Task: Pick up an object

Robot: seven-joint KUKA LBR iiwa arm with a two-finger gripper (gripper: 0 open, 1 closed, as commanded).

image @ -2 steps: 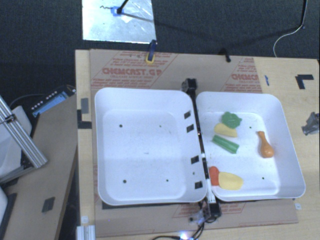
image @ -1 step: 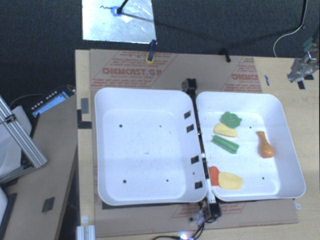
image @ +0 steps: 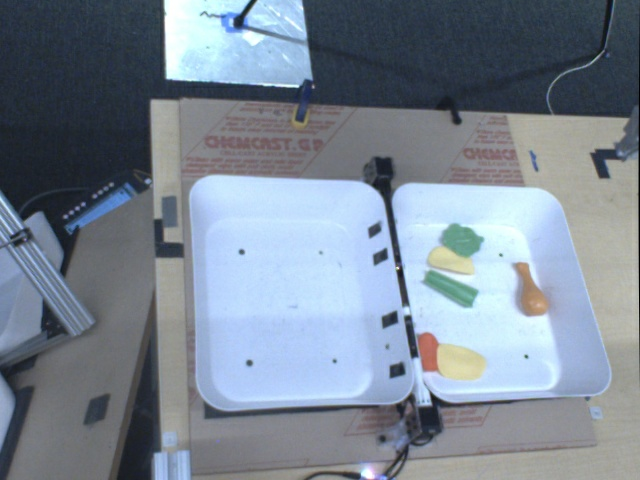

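The right bin (image: 573,320) holds several small toy foods. A green leafy piece (image: 461,238) lies at the back, touching a pale yellow piece (image: 451,260) just in front of it. A long green piece (image: 451,289) lies below those. An orange-brown drumstick shape (image: 530,290) rests apart toward the bin's right side. At the front left corner a red-orange piece (image: 428,350) sits against a yellow piece (image: 461,362). A small grey part (image: 629,138) shows at the right edge of the view, well above the bench.
The left bin (image: 290,298) stands beside the right one, joined by a dark clip strip (image: 392,278). Both rest on a cardboard sheet (image: 260,138). A shiny foil square (image: 238,26) lies behind, and a metal frame (image: 40,278) stands at the left.
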